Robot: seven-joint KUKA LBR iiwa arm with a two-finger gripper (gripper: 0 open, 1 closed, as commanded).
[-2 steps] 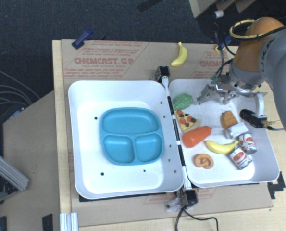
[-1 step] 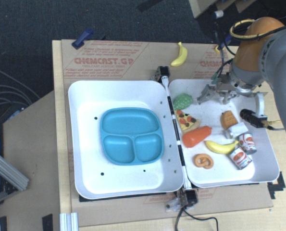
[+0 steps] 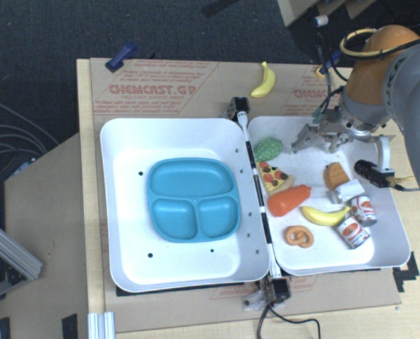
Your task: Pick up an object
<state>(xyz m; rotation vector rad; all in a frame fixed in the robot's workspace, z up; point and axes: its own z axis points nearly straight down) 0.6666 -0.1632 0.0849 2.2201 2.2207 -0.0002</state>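
1. You see the gripper point(image 3: 316, 142) in the upper right of the frame, over the upper part of the right bin point(image 3: 393, 249). Its fingers look spread apart, with nothing between them.
2. Your candidate objects all lie in the right bin, none touching the gripper.
3. Nearest it, to its left, a green leafy toy point(image 3: 268, 148) sits in the bin's upper left corner.
4. Just below that, you find a pizza slice point(image 3: 274, 177) against the bin's left wall, and under it an orange-red carrot-like piece point(image 3: 289, 200).
5. A yellow banana point(image 3: 325, 215) lies right of that piece, near the bin's middle, with a pretzel point(image 3: 298, 236) just below it.
6. Below and right of the gripper, you see a brown bread-like piece point(image 3: 335, 174) with a small white block point(image 3: 349, 189) just beside it.
7. Two red-and-white cans point(image 3: 354, 232) lie at the bin's right side, beside the banana's tip.
8. The left bin point(image 3: 118, 203) holds a blue divided plate point(image 3: 193, 198).
9. A second banana point(image 3: 263, 82) lies on the bench board point(image 3: 160, 87) above the bins, outside both.
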